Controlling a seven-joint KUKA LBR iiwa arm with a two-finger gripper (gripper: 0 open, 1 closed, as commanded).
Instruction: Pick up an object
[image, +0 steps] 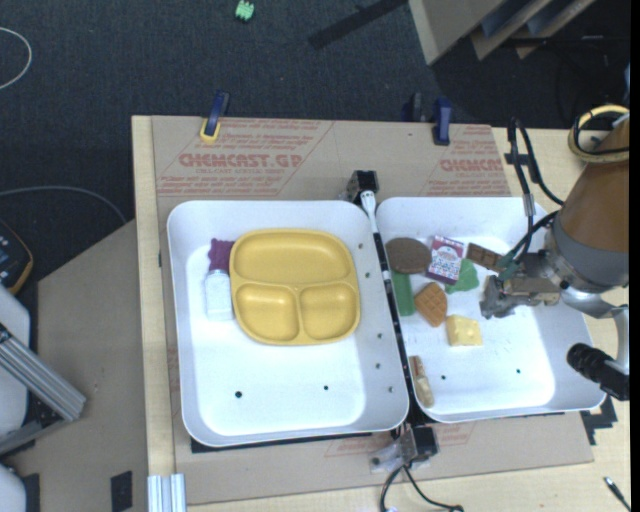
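My gripper (497, 300) hangs low over the right bin (520, 385), just right of a cluster of small items. Closest to it is a pale yellow block (463, 331), a little below and to its left. An orange waffle-like piece (432, 303) lies further left. Beyond that are a green piece (403, 294), a brown round piece (405, 254), a pink and purple box (446, 258) and a brown bar (481, 255). Nothing shows between the gripper's fingertips.
The left bin (280, 400) holds a yellow compartment plate (295, 284), with a purple item (220, 254) and a white bottle (217, 296) at its left side. A small tan stick (421, 381) lies by the right bin's left wall. Cables (525, 180) run above the arm.
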